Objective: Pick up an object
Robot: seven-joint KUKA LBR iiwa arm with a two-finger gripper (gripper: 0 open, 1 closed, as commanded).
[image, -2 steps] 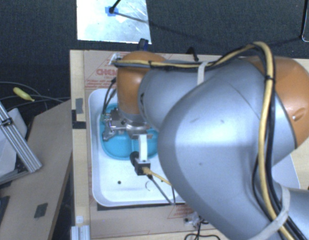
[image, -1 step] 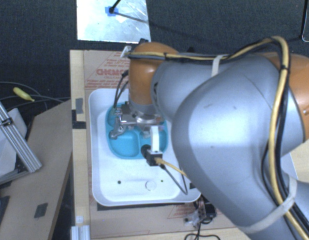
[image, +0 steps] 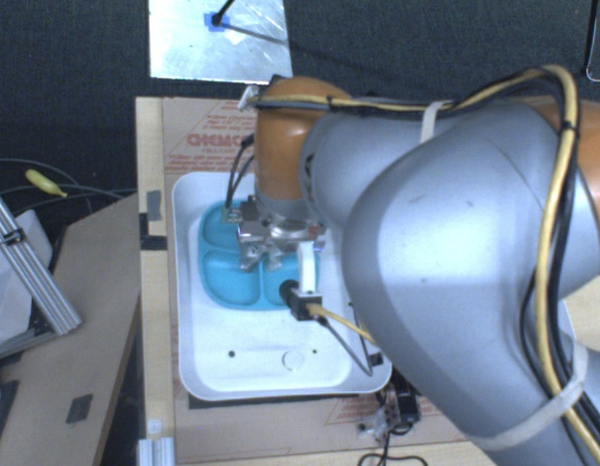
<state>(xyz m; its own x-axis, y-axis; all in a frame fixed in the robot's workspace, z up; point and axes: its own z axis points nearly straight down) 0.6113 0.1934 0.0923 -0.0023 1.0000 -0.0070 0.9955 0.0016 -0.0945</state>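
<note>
Camera view: the arm reaches down into the left white bin (image: 211, 377) above a blue object.
The jaws (image: 253, 258) sit low over the translucent blue object (image: 222, 270), which lies in the bin's upper left part; whether they are apart or together I cannot tell, since the wrist hides them. The bin rests on a cardboard-covered worktop (image: 198, 134).
</note>
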